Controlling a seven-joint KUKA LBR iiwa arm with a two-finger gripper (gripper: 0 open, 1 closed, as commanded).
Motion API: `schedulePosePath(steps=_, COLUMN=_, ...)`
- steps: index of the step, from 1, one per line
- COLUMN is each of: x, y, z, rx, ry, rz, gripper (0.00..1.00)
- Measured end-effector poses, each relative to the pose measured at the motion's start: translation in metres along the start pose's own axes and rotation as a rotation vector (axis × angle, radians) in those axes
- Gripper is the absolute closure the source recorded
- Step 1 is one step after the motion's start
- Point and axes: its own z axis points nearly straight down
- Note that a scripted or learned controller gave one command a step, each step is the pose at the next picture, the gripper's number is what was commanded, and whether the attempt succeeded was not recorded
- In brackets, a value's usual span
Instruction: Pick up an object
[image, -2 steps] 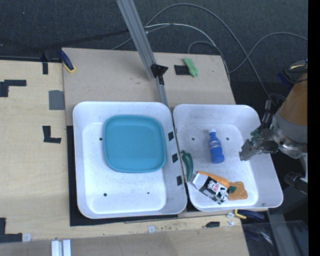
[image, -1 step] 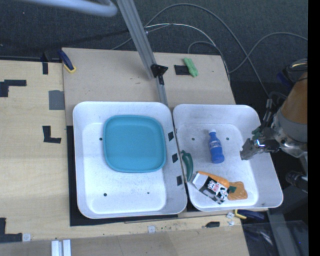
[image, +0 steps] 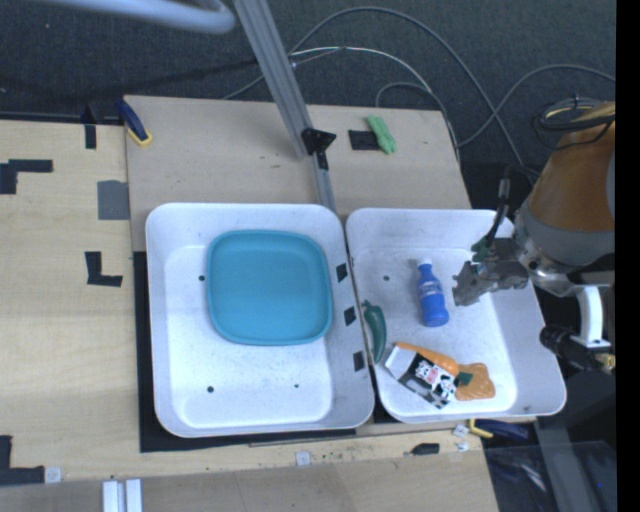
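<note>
The right bin (image: 520, 345) holds a small blue bottle with a white cap (image: 431, 295), lying near its middle. A dark green curved object (image: 375, 329) lies by the bin's left wall. At the front sit an orange and black packet (image: 425, 372) and an orange piece (image: 478, 381). My gripper (image: 478, 279) hangs over the right half of this bin, just right of the blue bottle and apart from it. Nothing shows between its fingers.
The left bin (image: 175, 330) holds a turquoise square plate (image: 268, 286). A grey metal pole (image: 290, 95) slants across the back of the bench. A green clip (image: 381, 134) and a blue-yellow clip (image: 134, 123) lie on the board behind the bins. Cables run at the back right.
</note>
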Motion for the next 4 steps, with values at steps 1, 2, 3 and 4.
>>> schedulePosePath(steps=1, x=0.044, y=0.017, z=-0.007, rx=0.000, ry=0.000, rz=0.000, gripper=1.00)
schedulePosePath(steps=2, x=0.090, y=0.043, z=0.000, rx=0.001, ry=0.000, rz=0.000, gripper=1.00)
schedulePosePath(steps=3, x=0.147, y=0.057, z=0.011, rx=0.002, ry=0.000, rz=-0.001, gripper=1.00)
schedulePosePath(steps=4, x=0.191, y=0.066, z=0.015, rx=0.001, ry=0.000, rz=0.001, gripper=1.00)
